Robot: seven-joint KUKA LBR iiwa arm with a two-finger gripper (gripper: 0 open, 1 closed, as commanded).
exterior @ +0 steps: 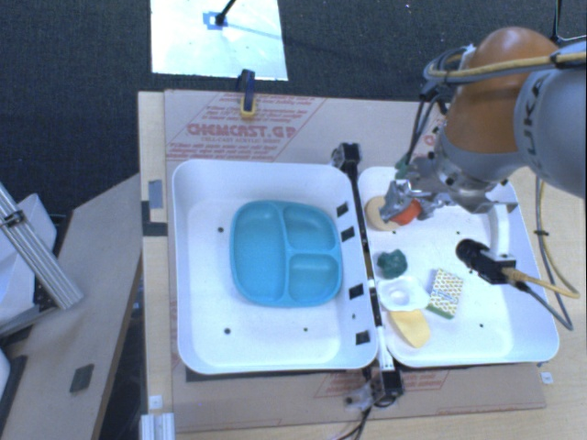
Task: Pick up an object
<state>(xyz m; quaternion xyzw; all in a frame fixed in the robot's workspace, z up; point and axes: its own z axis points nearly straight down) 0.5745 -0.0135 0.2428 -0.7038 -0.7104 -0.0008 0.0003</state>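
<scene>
Hovering gripper is seen low in right bin, over orange-red object beside tan disc. Jaws appear clenched on orange-red object, though view is blurred. Slip risked if grip is shallow; neighbouring tan disc could be dragged along on lift.

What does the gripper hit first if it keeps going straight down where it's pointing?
Likely the red-orange object right at the gripper tip, beside the tan round piece in the right bin. Depth is unclear from this single view.
</scene>
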